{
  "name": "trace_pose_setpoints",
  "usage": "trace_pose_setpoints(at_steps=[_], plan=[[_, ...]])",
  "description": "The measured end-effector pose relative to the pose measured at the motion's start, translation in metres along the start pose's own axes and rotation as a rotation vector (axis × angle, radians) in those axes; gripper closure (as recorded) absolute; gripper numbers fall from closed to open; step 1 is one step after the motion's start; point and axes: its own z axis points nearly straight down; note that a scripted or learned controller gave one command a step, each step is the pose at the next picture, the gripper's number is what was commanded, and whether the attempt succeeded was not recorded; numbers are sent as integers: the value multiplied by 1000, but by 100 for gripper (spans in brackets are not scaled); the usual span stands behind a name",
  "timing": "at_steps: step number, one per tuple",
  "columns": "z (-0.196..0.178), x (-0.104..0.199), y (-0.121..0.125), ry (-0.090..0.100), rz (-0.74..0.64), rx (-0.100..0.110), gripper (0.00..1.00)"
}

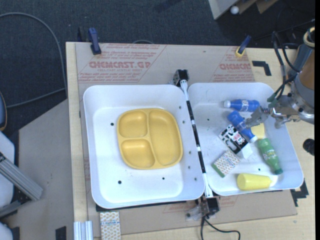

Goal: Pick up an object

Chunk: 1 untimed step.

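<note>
Here the gripper (pixel 263 115) hangs open and empty at the frame's right, above the right bin (pixel 210 96). Just beside it lies a blue bottle (pixel 242 104): probably light, rigid and slippery, best pinched across its middle.

Blue bottle (pixel 241 104) lying flat, green bottle (pixel 269 155), yellow cup (pixel 255 181) on its side, possibly a black-and-white carton (pixel 233 137), right bin
</note>
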Motion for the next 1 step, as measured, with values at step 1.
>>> trace_pose_setpoints(at_steps=[1], plan=[[116, -69, 32, 1, 1, 1, 0]])
